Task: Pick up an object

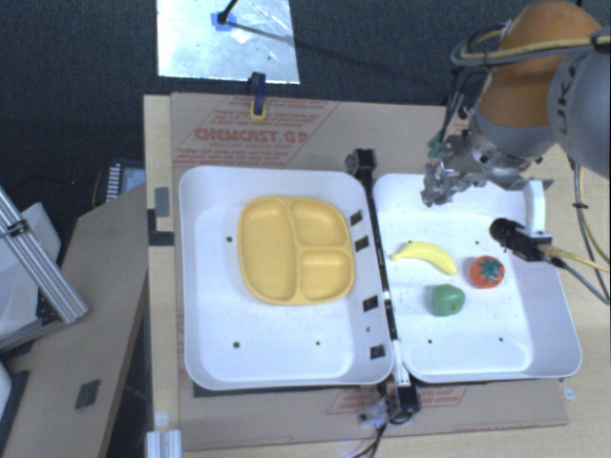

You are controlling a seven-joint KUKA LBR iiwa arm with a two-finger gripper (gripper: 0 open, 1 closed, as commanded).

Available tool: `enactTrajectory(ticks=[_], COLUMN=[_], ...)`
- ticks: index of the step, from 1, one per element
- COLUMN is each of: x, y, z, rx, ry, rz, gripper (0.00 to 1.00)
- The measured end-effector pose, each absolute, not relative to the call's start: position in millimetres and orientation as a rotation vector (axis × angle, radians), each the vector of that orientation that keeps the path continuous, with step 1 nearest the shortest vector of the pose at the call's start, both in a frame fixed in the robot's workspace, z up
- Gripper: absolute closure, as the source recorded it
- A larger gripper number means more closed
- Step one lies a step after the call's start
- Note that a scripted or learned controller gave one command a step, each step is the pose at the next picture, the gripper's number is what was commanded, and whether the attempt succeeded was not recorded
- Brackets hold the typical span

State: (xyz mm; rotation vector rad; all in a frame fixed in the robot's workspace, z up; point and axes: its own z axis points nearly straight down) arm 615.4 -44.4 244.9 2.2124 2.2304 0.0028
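In the right bin (544, 346) lie a yellow banana (426, 255), a red tomato-like fruit (486, 271) and a green round fruit (446, 300). My gripper (436, 192) hangs over the far left part of that bin, above and behind the banana, apart from all three fruits. Nothing shows between its fingers, and I cannot make out how they stand. The left bin (205, 351) holds a yellow divided plate (294, 249).
A black divider with clips (375, 256) runs between the two bins. A cardboard sheet (253, 127) lies under the bins, with a yellow clamp (258, 98) at its far edge. A metal plate (227, 27) lies further back.
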Motion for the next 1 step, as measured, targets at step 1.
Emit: enactTrajectory(ticks=[1], x=[580.3], y=[-0.4], z=[249.5], rx=[2.213], ry=[2.233], rz=[0.002], gripper=[1.00])
